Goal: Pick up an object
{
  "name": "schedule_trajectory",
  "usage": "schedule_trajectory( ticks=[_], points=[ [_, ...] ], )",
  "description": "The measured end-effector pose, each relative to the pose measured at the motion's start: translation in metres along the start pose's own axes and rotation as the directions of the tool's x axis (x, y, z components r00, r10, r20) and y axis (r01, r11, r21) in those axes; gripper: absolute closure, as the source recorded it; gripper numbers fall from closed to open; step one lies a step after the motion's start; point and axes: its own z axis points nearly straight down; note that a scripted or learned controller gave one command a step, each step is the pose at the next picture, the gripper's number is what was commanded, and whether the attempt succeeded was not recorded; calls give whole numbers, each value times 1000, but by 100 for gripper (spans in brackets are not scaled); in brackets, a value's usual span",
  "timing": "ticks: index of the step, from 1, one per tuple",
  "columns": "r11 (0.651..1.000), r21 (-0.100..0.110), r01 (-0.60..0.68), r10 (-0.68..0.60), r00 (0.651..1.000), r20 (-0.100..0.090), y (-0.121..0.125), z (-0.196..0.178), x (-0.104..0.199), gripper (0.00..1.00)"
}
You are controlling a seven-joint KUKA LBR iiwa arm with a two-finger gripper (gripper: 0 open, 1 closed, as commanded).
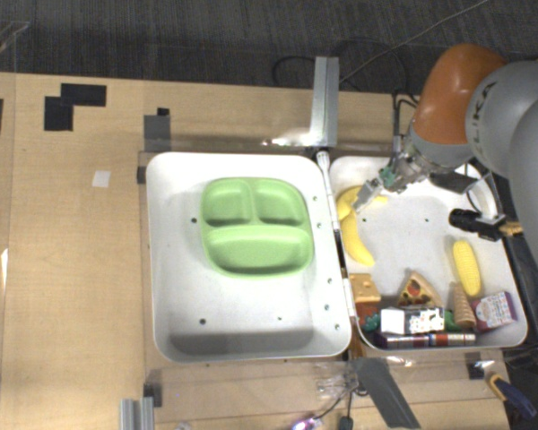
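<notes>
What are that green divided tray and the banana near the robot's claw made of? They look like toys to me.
The green tray looks like moulded plastic: one even matte colour, with rounded compartment edges. The banana is probably a plastic toy too, given its smooth, uniform yellow skin without spots, though a real one cannot be ruled out from this view. The white bins look like thin formed plastic with a soft sheen.

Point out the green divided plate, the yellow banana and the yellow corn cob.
green divided plate (254, 225): camera view, on its middle ridge.
yellow banana (355, 240): camera view, mid-length of the curved body.
yellow corn cob (466, 268): camera view, middle of the cob.
</notes>
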Motion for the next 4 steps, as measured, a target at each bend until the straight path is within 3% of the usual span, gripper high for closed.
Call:
schedule_trajectory(
  ticks=[1,2,3,4],
  points=[
    [1000,-8,2,-2,1000,4,3,-13,0,100],
    [975,-2,-223,223,975,0,-4,-110,55,100],
    [975,-1,-223,223,975,0,-4,-110,55,0],
    [982,1,-190,190,982,0,-29,-44,9,0]
  ],
)
